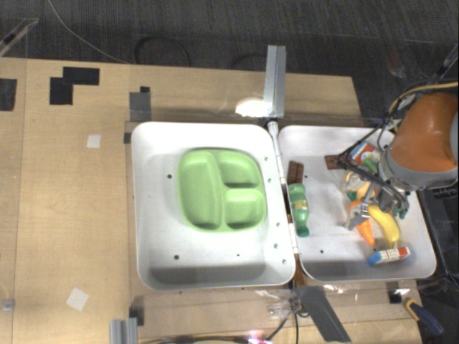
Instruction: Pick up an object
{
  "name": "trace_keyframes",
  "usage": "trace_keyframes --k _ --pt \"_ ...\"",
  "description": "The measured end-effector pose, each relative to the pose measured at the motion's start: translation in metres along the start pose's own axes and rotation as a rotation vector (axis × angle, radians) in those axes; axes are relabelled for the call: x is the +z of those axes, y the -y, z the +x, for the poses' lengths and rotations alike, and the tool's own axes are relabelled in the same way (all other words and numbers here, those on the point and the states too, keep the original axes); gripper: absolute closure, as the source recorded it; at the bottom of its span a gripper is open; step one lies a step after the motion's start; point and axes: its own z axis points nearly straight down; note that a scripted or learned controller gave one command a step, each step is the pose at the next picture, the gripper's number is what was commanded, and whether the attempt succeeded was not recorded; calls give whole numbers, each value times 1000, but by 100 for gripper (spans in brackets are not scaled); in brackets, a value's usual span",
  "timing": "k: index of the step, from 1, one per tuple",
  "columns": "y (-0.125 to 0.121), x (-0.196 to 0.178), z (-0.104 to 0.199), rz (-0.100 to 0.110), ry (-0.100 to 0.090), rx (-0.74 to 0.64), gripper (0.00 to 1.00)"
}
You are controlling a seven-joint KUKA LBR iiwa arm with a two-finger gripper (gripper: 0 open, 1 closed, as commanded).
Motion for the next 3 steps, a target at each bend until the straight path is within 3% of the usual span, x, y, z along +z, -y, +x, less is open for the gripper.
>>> trace_keyframes --k 1,2,3 --pt "-18 -2 56 0 4 129 0" --pt "-46 -3 79 0 10 134 0" --pt "-63 -3 82 1 11 115 0"
